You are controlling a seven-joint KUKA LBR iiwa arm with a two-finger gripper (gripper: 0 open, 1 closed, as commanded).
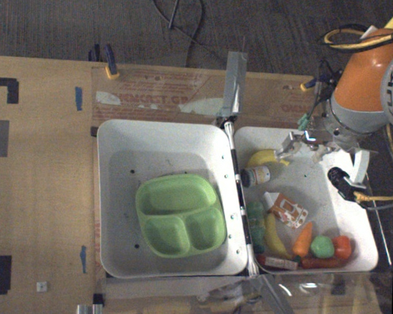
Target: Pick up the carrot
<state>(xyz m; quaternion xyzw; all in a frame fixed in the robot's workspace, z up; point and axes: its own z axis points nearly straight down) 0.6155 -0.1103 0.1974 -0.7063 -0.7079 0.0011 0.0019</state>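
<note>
Over on the bench [46, 179], pale flat plywood, dotted with blue tape bits. Sitting on it side by side, two shallow white bins with smooth glossy walls: left bin [119, 150] and right bin [348, 251]. Left of the right bin, inside its neighbour, a green tray [180, 214], matte plastic, rounded corners, three compartments. Hanging over the right bin's far edge, the grey arm with its orange band [362, 82], and below that the gripper [307, 143], way too blurry and small to call spread or pinched, so honestly can't tell. Nothing visibly between its tips. Down at the right bin's near edge, well apart from the gripper, the carrot [302, 239], orange, tapered, smooth-looking, leaning against a curved yellow banana [275, 234] on one side and just beside a round green ball-ish thing [322, 247] on the other. Probably the risk: packed that tight, could clip the banana or the green piece and nudge the carrot away, or grab a neighbour instead. Slick tapered shape likely to squirt out of a loose pinch too.
</note>
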